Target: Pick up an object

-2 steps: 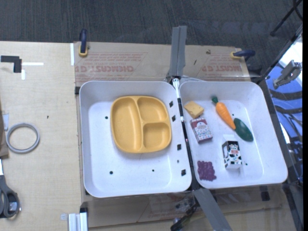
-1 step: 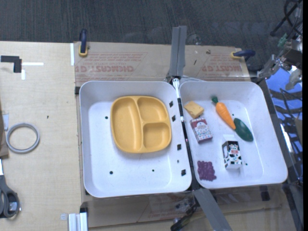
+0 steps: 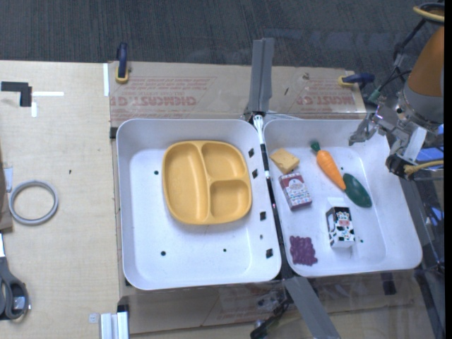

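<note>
Eyeing: the carrot (image 3: 330,169) as my pick. It lies at a slant in the upper middle of the right bin (image 3: 387,221), green top toward the upper left.
Neighbours: a green veg (image 3: 357,190) sits right against the carrot's lower end. A cheese wedge (image 3: 284,160) is just to its left, and a red box (image 3: 295,191) is below that.
Rest of that bin: milk carton (image 3: 341,227) and grapes (image 3: 303,249), lower down and well clear of the carrot.
Left bin (image 3: 141,224): just a yellow plate (image 3: 207,182), nothing I'd go for.
Gripper (image 3: 381,133): over the upper right corner of the right bin, near the rim. I can't tell from here how open it is, and I see nothing in it.
Handling guess: looks like a toy, so probably light, stiff and a bit slick. It's also round, so it could roll out of a sloppy pinch.
Where I'd grab: across the thick orange part near the top, squeezing across its width, away from the green veg.
Worry: clipping the green veg, or the carrot squirting sideways.
</note>
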